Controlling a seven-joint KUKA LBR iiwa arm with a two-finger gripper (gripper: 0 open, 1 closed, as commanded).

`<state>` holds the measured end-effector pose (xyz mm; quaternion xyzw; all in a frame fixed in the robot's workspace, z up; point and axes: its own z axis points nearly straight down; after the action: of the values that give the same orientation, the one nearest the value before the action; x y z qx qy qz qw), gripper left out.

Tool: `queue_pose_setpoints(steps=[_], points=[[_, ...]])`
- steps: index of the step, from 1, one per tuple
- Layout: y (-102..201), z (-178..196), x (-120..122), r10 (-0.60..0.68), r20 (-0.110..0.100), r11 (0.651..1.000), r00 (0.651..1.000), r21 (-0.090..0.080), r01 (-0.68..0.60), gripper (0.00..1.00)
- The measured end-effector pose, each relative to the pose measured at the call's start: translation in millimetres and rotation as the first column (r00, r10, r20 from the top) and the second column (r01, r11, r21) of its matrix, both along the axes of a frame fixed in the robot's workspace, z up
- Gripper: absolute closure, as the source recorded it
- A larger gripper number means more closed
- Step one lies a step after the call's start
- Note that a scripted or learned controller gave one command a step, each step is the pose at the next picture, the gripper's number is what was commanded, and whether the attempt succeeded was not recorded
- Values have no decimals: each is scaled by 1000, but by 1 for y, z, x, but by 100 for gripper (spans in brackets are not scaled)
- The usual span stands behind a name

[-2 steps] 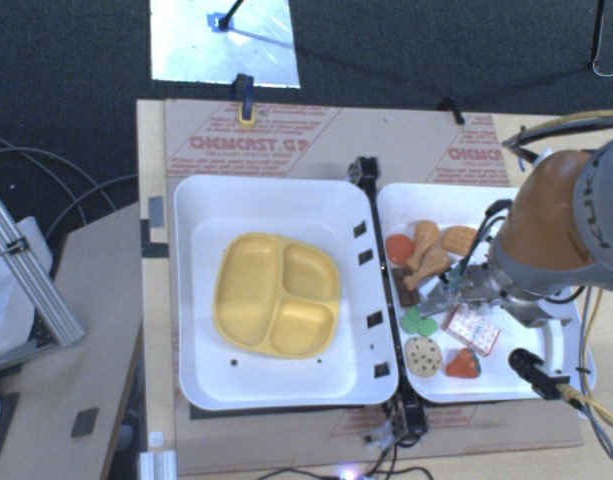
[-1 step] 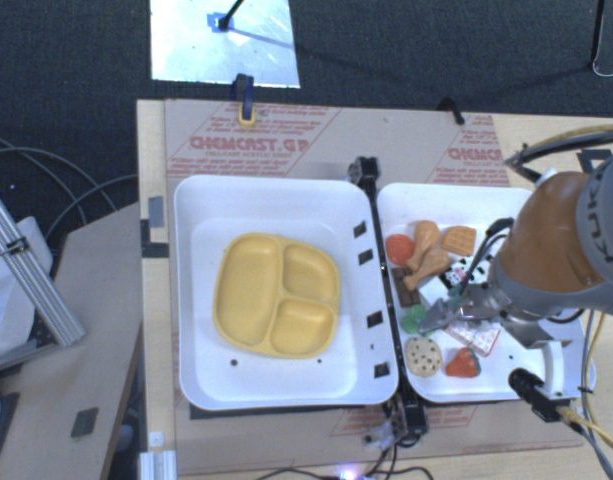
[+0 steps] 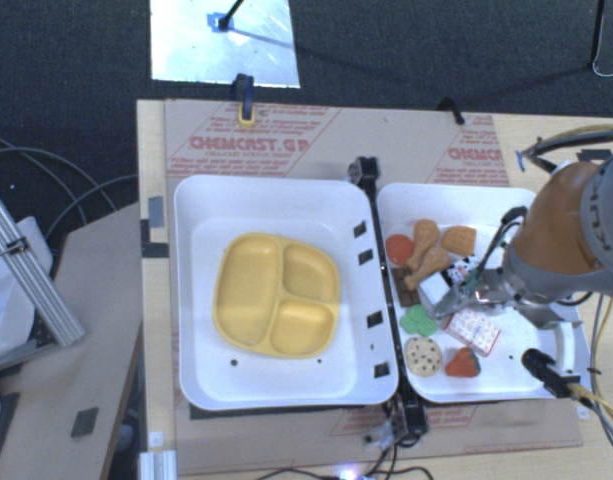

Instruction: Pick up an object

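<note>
The claw (image 3: 456,293) hangs low in the right bin (image 3: 556,388), among the toy foods; whether it is apart or together cannot be told. A drumstick (image 3: 423,245) and green toy (image 3: 418,320) lie just beside it. The left bin (image 3: 201,268) holds a yellow tray (image 3: 276,294).

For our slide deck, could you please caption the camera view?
Grey arm reaches over right white bin of toy food; yellow divided plastic tray lies in left white bin.

One fixed camera looks down at a slant from above the bench (image 3: 316,128), taking in both white bins (image 3: 276,193) side by side.
</note>
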<state>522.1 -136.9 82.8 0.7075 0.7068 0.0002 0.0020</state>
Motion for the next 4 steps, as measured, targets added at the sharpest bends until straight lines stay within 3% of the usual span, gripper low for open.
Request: queue_pose_setpoints(steps=[1,2,3,4], points=[[65,180,62,13,21,1000,1000,2,-14,0],[83,114,-3,2,-10,1000,1000,5,-2,0],[-4,14,-19,-7,-12,1000,1000,0,7,0],[65,107,19,13,9,1000,1000,4,-13,0]])
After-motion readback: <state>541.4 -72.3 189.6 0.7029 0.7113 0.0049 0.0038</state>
